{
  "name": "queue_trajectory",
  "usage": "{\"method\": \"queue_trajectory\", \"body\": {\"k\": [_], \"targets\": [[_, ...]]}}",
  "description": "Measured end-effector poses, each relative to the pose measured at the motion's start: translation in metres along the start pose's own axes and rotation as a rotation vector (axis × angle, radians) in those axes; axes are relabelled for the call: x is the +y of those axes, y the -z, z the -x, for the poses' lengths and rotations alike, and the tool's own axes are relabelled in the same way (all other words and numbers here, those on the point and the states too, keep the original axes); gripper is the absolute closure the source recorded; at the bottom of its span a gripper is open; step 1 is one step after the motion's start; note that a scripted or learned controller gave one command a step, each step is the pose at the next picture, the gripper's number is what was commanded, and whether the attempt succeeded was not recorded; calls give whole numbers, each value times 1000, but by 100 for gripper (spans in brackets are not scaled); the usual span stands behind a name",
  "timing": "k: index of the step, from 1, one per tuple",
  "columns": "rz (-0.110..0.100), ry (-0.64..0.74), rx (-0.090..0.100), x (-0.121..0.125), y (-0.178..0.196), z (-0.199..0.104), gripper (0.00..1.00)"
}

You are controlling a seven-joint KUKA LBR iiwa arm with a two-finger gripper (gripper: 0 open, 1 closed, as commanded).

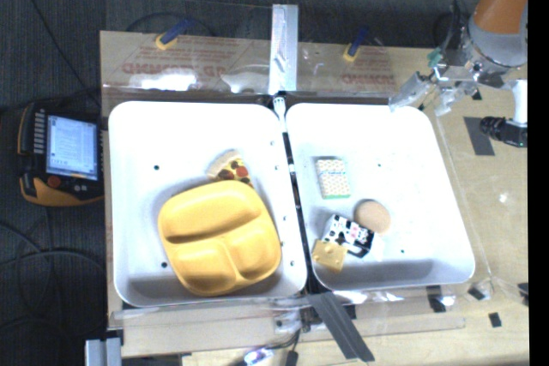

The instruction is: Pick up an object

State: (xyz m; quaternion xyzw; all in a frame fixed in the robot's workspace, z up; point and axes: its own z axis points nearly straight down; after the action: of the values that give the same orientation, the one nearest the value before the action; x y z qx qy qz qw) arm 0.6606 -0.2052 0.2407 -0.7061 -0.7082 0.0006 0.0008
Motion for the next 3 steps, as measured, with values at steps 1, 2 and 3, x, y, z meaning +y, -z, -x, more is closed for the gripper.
{"method": "queue_trajectory", "body": {"k": [1,2,3], "targets": [[-1,-38,-2,-42,-68,-50,0],[2,-81,-3,-28,-32,5,0],[-2,-268,1,-38,-100,-5,0]]}}
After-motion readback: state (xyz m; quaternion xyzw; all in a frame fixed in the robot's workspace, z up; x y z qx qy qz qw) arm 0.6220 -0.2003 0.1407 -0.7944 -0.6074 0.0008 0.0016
